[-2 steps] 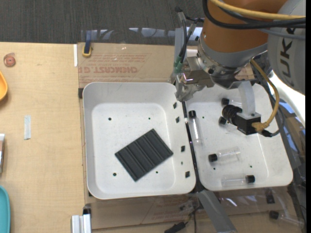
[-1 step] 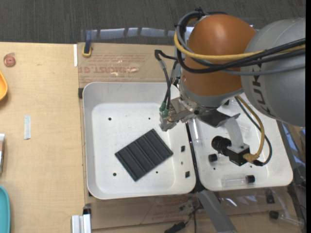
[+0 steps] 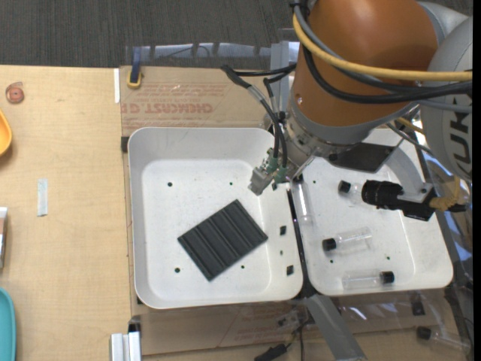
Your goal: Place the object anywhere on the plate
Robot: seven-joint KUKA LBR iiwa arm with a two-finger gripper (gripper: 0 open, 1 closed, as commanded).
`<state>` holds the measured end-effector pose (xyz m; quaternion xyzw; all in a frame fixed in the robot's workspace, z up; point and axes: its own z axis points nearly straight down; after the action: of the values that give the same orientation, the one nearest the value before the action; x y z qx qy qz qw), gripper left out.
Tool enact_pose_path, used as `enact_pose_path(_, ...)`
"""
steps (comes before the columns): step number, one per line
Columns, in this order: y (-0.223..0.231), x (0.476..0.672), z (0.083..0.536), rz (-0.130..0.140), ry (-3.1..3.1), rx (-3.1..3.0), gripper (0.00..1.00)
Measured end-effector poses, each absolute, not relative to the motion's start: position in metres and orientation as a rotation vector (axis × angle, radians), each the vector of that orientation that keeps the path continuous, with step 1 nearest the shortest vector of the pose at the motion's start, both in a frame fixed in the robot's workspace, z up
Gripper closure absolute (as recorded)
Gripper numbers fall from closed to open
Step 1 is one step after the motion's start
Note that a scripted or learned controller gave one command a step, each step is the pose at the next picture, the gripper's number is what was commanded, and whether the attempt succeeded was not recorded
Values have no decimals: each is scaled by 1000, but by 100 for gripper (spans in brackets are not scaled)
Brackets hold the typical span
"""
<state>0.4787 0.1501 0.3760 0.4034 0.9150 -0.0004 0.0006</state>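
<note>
Progress: not placed | my gripper (image 3: pixel 264 177) hung over left white bin (image 3: pixel 150 149), grip state unreadable (too small) | dark ribbed rectangular plate (image 3: pixel 223 239) bare | clear black-capped vials (image 3: pixel 347 241) lay in right white bin (image 3: pixel 428 273) | pick, carry remained.

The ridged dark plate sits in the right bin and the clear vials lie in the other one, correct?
Not quite. The camera view shows the ridged dark plate lying in the left bin, not the right. The clear vials lie in the other one, the right bin, as you said.
</note>
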Motion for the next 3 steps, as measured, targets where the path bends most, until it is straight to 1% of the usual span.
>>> enact_pose_path(1, 170, 478, 309, -2, 3019, 871, 100)
enact_pose_path(2, 127, 490, 319, 2, 3134, -178, 100)
enact_pose_path(3, 72, 512, 334, 2, 3104, -463, 100)
